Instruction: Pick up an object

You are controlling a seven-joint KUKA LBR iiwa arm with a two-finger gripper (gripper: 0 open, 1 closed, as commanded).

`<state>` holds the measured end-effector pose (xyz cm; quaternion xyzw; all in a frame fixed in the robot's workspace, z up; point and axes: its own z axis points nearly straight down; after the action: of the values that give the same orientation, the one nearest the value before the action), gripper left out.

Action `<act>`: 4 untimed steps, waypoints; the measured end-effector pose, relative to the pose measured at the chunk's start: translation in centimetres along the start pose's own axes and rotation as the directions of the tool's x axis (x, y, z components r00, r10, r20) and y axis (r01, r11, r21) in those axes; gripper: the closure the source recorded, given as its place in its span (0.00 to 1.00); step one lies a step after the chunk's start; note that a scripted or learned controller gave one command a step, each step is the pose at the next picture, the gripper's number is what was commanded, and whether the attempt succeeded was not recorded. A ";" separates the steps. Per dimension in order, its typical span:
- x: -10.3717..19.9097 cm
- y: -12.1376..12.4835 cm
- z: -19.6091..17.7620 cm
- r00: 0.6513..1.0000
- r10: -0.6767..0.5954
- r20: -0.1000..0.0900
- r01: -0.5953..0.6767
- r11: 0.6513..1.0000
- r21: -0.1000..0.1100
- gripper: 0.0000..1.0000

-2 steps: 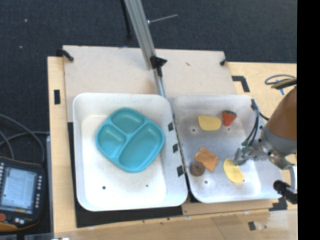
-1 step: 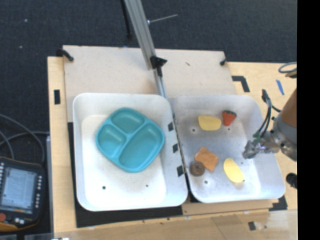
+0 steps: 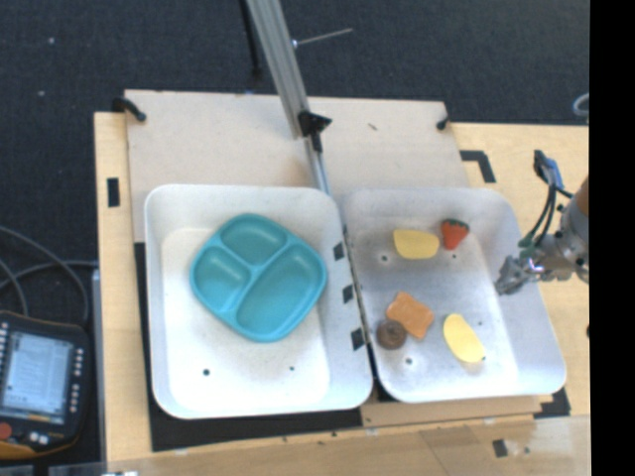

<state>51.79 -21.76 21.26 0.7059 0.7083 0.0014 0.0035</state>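
In the camera view, the tool [image 3: 511, 274] is hovering at the right rim of the right bin [image 3: 516, 360], at the frame's right edge; how it is set I cannot tell. Nothing is showing in its grasp. The nearest candidate, a yellow oval piece [image 3: 463, 338], is lying down and to the left of the tool, its long axis slanting from upper left to lower right. Further left are sitting an orange block [image 3: 410, 314], a brown round piece [image 3: 391, 335], a yellow lump [image 3: 416, 244] and a red piece [image 3: 454, 233].
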 end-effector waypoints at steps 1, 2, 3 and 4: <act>-0.2 0.2 -4.7 1.000 -0.001 0.000 0.001 1.000 0.000 1.00; 5.6 2.2 -4.1 1.000 -0.004 -0.004 0.004 1.000 0.006 1.00; 10.2 3.2 -3.1 1.000 -0.003 -0.004 0.003 1.000 0.007 1.00; 15.9 3.5 -2.9 1.000 -0.004 -0.004 0.004 1.000 0.007 1.00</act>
<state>55.24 -5.88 24.15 0.7044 0.7098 0.0004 -0.0005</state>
